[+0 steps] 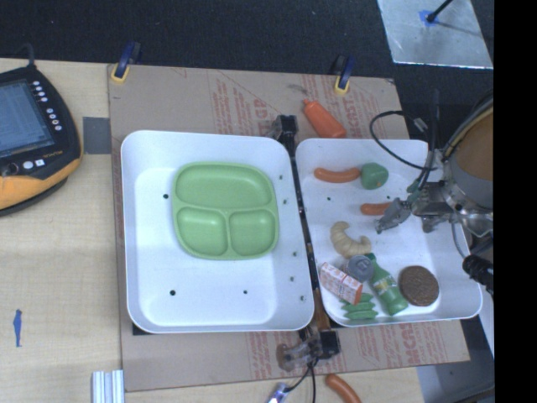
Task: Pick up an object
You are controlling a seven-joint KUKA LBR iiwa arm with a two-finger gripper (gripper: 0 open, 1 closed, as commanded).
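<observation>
1 green divided plate (226, 210) is seen in the left bin (143, 225). In the right bin (453, 309), about 9 items are counted; at its 3 o'clock edge the gripper (394, 218) is seen, fingers parted, nothing between them.

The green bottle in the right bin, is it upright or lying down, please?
Lying down: the green bottle rests on its side on the right bin floor.

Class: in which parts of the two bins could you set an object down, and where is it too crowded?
Free: the left bin's floor around the green tray, widest below it. In the right bin, bare floor lies between the croissant and the cookie. Crowded: its bottom-left corner, around the carton and bottle.
</observation>
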